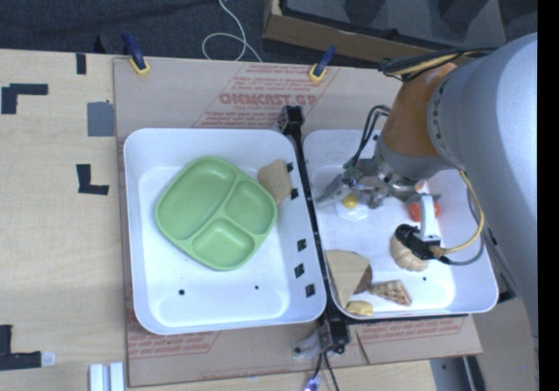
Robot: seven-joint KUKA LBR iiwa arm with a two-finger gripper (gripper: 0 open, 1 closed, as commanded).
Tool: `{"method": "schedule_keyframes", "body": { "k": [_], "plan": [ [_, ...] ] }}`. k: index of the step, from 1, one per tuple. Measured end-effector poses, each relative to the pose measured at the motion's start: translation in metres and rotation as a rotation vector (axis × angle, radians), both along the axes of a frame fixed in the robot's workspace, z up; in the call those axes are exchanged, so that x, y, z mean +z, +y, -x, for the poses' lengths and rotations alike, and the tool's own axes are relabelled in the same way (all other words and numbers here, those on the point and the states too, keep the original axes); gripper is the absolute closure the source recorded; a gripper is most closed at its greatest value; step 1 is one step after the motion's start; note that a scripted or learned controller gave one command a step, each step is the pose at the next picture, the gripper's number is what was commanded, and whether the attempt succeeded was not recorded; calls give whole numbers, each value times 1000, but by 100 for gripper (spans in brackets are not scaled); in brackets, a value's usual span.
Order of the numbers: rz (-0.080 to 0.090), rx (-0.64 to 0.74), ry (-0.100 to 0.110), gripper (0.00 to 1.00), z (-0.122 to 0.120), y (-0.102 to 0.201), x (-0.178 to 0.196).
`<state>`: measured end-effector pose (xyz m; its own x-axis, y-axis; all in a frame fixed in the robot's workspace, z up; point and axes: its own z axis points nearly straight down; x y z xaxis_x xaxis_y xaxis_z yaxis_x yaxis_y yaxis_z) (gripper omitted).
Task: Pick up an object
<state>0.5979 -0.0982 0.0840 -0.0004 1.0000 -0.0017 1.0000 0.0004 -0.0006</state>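
Hovering low in the right white bin [472, 298], the jaws [356, 190] sit just above a small yellow round object [350, 202]; whether they are apart or together I cannot tell. A good grasp means centring on that piece, clear of the bin's divider [301, 197]. Left of centre lies a green sectioned plate [217, 212].

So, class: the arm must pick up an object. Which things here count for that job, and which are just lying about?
Job:
two-finger gripper
small yellow object
right white bin

Lying about:
green divided plastic plate
tan wedge
blue clamps
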Motion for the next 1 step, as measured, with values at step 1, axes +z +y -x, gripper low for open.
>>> {"method": "schedule_keyframes", "body": {
  "k": [1],
  "plan": [
    [0, 3, -3, 0, -67, -19, -1]
  ]
}}
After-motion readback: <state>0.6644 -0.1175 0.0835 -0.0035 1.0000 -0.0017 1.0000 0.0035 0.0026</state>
